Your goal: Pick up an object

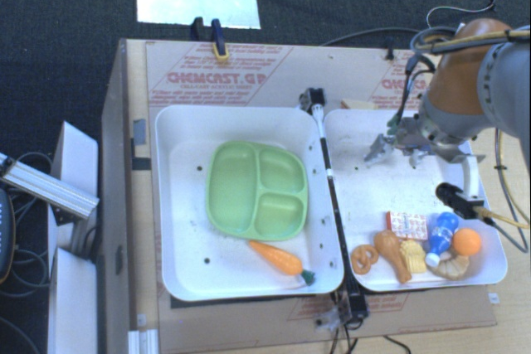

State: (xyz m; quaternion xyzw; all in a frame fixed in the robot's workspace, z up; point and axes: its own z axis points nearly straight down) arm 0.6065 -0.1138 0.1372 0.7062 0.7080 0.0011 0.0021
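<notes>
Bench board point(249, 66) reads "CHEMCAST GP" in red; smaller print illegible

Both bins are plain white: the left bin point(178, 203) and the right bin point(357, 178). In the left one lies a pale green divided plate point(255, 190) and, nearer, an orange carrot point(276, 258) with a dark green tip. At the near right corner sit a red-and-white patterned packet point(406, 224), a golden-brown drumstick point(392, 251), a brown pretzel point(362, 259), a blue bottle point(440, 236) with a white base, and an orange ball point(467, 242). The arm point(473, 87) is grey with orange.
</notes>
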